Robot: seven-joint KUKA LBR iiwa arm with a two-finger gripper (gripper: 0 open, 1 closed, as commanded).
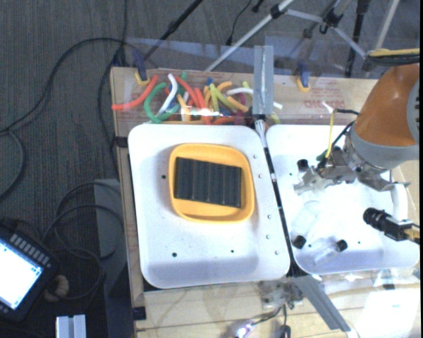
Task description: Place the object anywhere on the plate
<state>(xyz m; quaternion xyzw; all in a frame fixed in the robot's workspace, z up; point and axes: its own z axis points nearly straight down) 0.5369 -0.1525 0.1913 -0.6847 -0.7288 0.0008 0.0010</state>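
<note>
Both white bins (197, 259) appear as smooth, slightly glossy moulded plastic. The yellow plate (248, 189) looks like glossy plastic, with a dark ribbed matt centre. The bench (197, 308) shows bare pale wood. The arm's orange band (384, 111) appears smooth, satin-finished.

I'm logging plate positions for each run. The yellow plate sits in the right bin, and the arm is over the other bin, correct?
Not quite. The camera view shows the yellow plate in the left bin, not the right one. The arm reaches in over the other bin, the right bin, so that part of your statement stands once the sides are swapped.
</note>
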